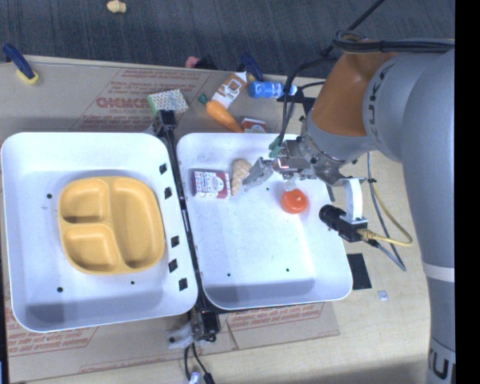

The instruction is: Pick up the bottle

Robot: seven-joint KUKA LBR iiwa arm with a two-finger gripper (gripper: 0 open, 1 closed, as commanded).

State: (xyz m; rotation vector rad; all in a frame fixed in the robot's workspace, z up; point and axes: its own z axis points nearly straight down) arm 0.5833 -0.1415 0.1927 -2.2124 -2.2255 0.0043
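Furthest left, a yellow divided plate [112,222] is seen lying in the left bin [16,214], and it plays no part in the task. Next, in the right bin [256,290], a small red and white packet [210,183] is found near the back wall, and just to its right lies a small pale object taken to be the bottle [240,171], though its shape is too small to be made out with certainty. The end effector [262,172] is positioned right beside that object, on its right side and low over the bin floor. Whether it is released or clenched cannot be told, and nothing is seen to be grasped. A round red thing [294,202] lies a little further right, near the grey arm [400,110]. The step in hand is judged to be the approach, with the pick itself not yet made. For the next move, the end effector would need to be centred over the bottle and brought down around it. The packet close by should be left undisturbed, and a firm hold should be confirmed before any lifting is attempted.
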